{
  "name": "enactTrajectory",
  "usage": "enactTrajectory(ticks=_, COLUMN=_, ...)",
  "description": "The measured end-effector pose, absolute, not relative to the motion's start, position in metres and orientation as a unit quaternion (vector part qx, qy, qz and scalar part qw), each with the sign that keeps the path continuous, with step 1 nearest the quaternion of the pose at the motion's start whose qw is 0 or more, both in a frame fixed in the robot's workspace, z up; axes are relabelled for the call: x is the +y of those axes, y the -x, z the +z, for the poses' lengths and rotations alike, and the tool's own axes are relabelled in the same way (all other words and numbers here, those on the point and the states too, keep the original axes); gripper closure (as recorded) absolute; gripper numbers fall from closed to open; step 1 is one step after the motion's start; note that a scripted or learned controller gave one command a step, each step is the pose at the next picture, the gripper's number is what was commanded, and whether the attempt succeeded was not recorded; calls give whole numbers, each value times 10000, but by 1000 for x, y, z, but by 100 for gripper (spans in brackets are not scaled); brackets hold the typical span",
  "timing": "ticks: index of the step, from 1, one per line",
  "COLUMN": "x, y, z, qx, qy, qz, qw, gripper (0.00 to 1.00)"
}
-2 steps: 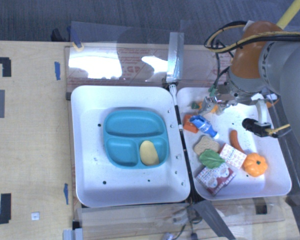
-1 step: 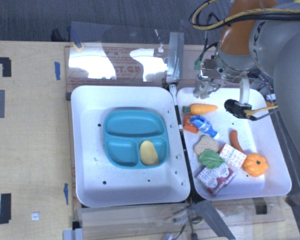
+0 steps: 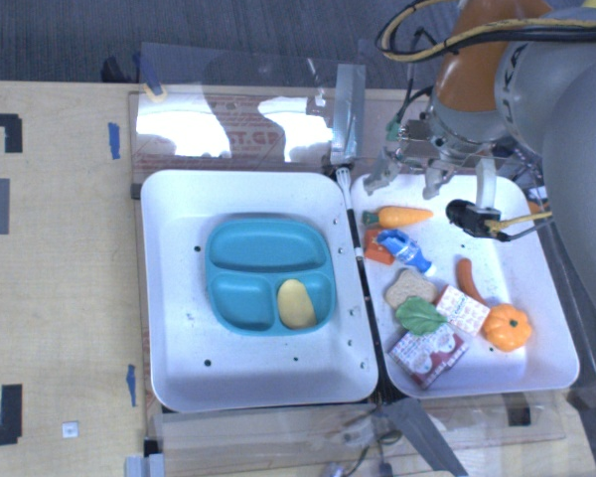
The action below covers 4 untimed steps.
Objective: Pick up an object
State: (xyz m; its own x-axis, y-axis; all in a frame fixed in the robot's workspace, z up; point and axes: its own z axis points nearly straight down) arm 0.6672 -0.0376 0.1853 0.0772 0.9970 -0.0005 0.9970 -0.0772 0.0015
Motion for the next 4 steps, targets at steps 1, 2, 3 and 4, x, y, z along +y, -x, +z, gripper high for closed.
enactTrajectory(ticks=1, x=-97, y=-667, z=107, qx=7330, qy=-6802, qz=-3, qw=-3, gripper=0)
enactTrajectory(ticks=2, x=-99, y=-661, z=101, qx=7507, qy=-6606, qz=45, qw=69, gripper=0)
enactTrajectory(ticks=3, x=-97, y=-659, z=111, qx=7507, qy=-6607, qz=5, qw=-17, gripper=100)
enactTrajectory(ticks=4, x=-19, y=-668, z=187, qx=6570, qy=-7539, qz=25, qw=12, gripper=100)
